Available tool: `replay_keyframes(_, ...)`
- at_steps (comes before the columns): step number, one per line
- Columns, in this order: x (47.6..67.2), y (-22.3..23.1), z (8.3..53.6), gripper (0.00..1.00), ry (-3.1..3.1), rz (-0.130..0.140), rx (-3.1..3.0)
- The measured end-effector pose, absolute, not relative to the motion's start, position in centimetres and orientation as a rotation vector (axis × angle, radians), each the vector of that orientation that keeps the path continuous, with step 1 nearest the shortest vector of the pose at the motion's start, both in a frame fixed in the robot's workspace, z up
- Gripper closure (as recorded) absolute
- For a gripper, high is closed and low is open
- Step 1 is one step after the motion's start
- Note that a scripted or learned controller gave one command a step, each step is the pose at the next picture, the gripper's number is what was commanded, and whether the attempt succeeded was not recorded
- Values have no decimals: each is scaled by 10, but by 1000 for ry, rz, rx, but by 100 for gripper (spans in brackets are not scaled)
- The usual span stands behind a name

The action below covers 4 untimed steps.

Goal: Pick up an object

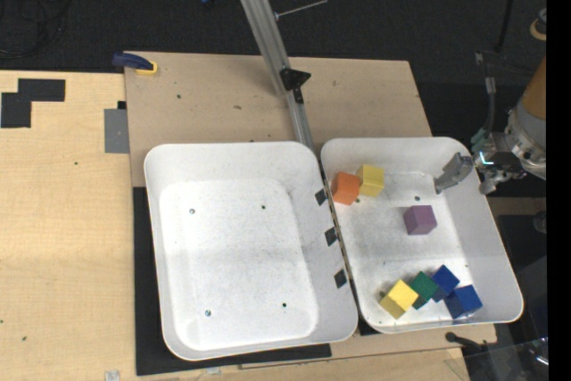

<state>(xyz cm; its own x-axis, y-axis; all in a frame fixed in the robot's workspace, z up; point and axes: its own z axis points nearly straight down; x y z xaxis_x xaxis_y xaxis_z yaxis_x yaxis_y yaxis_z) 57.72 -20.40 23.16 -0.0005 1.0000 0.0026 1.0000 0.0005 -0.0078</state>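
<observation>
Closest to the camera, along the near edge of the right bin (500, 236), sits a tight cluster of small blocks: a yellow block (399, 297), a green block (423, 289) touching it, and two blue blocks (454, 292) just beside the green one. Farther back, near the middle of this bin, a purple block (419, 219) lies alone, well apart from the cluster. At the bin's far left corner an orange block (346, 187) and a second yellow block (372, 180) sit touching each other. The left bin (178, 183) lies alongside, on a pale wooden surface (62, 219). A slanted metal rail (263, 31) rises behind the bins.

Reaching in from the right, the grey arm (535, 116) ends in the gripper (464, 168), which hovers over the far right part of the right bin, above bare white floor. It holds nothing. One grey finger shows pointing leftward; whether the fingers are apart or together cannot be told from this angle.

Judging by this layout, the approach is under way and no grasp has begun. The purple block looks like the nearest and easiest target, since it stands clear of neighbours. The next move would call for shifting toward the camera and slightly left until centred above it, then descending with the fingers spread to straddle its sides.
</observation>
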Motion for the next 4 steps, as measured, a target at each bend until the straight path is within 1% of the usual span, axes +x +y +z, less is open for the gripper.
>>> replay_keyframes(1,578,-204,234,0,-2221,3,-2217)
replay_keyframes(2,581,-207,190,0,-2217,6,-2217)
replay_keyframes(3,578,-197,129,0,-2214,6,-2216)
replay_keyframes(4,579,-196,91,0,-2218,0,-2224)
